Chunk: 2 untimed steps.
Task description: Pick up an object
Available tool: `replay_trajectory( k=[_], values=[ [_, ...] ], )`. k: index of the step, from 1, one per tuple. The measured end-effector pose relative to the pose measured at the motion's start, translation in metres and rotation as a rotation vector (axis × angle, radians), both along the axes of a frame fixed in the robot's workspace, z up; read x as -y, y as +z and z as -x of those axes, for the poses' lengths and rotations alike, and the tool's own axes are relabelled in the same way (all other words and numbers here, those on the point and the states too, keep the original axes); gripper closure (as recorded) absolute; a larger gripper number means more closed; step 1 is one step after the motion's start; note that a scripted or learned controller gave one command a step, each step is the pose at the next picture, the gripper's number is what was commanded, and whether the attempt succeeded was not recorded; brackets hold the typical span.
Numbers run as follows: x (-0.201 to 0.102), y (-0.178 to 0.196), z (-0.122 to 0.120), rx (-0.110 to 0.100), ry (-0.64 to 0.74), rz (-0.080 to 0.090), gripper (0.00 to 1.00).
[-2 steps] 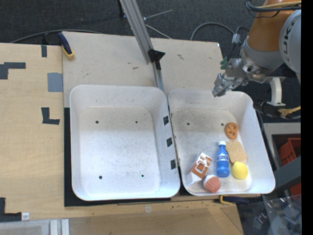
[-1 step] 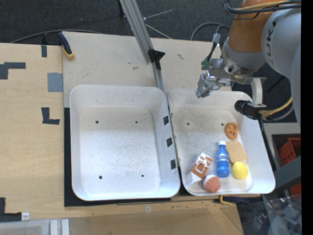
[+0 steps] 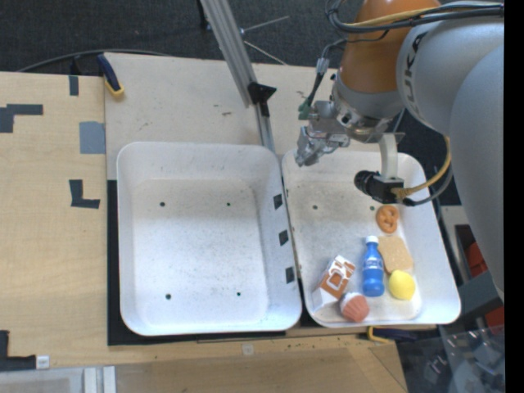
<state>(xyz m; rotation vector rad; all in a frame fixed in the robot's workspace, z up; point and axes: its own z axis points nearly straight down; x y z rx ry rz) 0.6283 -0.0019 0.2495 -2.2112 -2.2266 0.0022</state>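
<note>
We see the hand (image 3: 309,150) hovering over the far left corner of the right bin (image 3: 327,199), and we cannot tell its state. The blue bottle (image 3: 372,267), yellow lemon (image 3: 401,285) and orange-white carton (image 3: 336,277) lie clustered near the bin's front right corner.

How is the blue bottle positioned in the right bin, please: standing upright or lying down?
Lying down. The blue bottle shows its full length along the floor of the right bin, white cap toward the far side.
</note>
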Motion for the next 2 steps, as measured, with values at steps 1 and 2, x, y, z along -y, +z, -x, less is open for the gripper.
replay_trajectory(
  k=[1, 2],
  values=[
    [-0.051, -0.019, 0.013, -0.001, -0.001, 0.001, 1.0],
    [-0.103, -0.032, 0.024, -0.001, 0.0, 0.001, 1.0]
  ],
)
